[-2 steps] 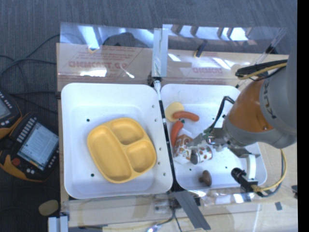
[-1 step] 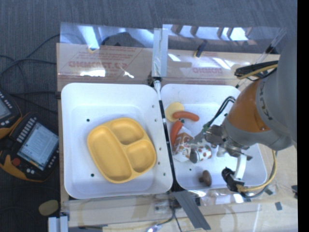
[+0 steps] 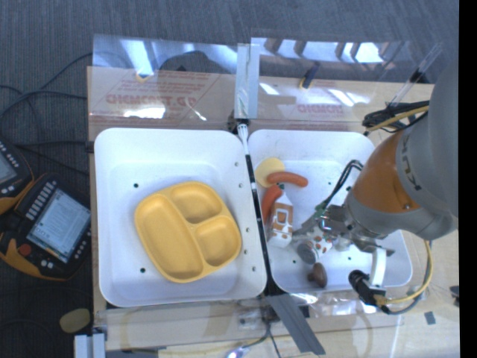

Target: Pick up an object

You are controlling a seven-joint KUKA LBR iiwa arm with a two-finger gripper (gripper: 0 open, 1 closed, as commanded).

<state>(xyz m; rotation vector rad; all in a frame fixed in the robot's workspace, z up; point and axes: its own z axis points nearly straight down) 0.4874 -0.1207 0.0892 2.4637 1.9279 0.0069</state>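
While the arm (image 3: 402, 177) is reaching in over the right bin (image 3: 387, 144), we are seeing its gripper (image 3: 322, 233) hanging low near the front edge, finger state unclear, beside a small carton (image 3: 281, 224); a yellow divided plate (image 3: 188, 230) is lying in the left bin (image 3: 119, 155).

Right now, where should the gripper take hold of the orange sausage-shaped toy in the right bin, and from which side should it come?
Grip the orange sausage-shaped toy at its middle, coming straight down from above. It lies flat and long, running left to right, so fingers should probably close across its narrow width. Its left end meets the round yellow toy, while the middle looks free on both sides.
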